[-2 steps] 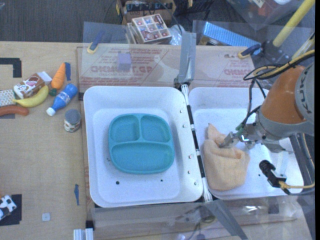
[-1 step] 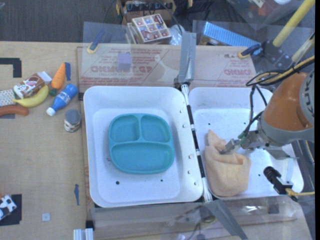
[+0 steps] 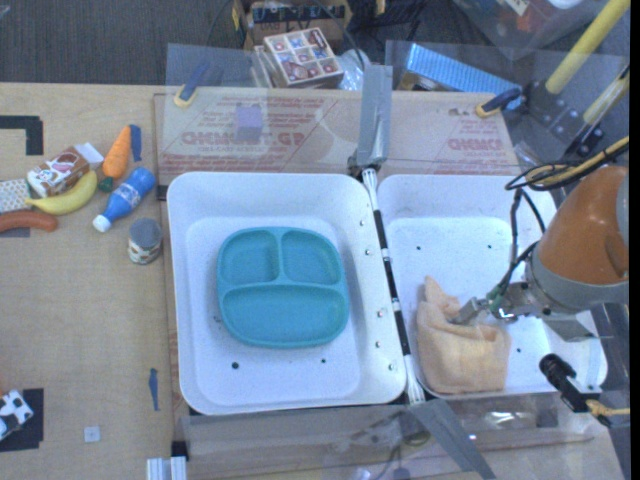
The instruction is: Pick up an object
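Right bin (image 3: 440,208) holds crumpled tan cloth (image 3: 458,348) at near-left corner, beside divider between bins. Cloth long axis runs far-left to near-right; narrow peaked end points toward far-left, broader bunched end lies toward near edge. Gripper (image 3: 470,311) down on cloth's upper right part, touching fabric; finger state cannot be told. Arm reaches in from right. Left bin (image 3: 190,208) carries teal divided plate (image 3: 283,286), centred.
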`<state>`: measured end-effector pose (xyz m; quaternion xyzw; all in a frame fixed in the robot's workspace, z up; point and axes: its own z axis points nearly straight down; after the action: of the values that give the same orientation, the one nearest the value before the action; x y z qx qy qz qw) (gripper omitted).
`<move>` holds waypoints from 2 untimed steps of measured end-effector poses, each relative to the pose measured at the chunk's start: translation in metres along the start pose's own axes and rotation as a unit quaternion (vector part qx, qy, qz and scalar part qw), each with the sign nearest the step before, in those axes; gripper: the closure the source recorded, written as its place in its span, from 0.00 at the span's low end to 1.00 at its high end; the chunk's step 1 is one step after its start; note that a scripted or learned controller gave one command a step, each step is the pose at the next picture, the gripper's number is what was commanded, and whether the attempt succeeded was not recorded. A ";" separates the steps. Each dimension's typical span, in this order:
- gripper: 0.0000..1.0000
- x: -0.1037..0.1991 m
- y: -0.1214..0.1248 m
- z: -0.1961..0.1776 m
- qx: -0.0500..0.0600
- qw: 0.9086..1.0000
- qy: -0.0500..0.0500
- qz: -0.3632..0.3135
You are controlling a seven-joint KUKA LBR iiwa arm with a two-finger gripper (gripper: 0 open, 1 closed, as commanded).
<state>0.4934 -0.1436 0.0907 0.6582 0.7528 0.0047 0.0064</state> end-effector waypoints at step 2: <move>0.00 -0.001 0.001 -0.010 -0.001 1.000 0.000 0.001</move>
<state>0.4941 -0.1441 0.1010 0.6592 0.7519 0.0059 0.0068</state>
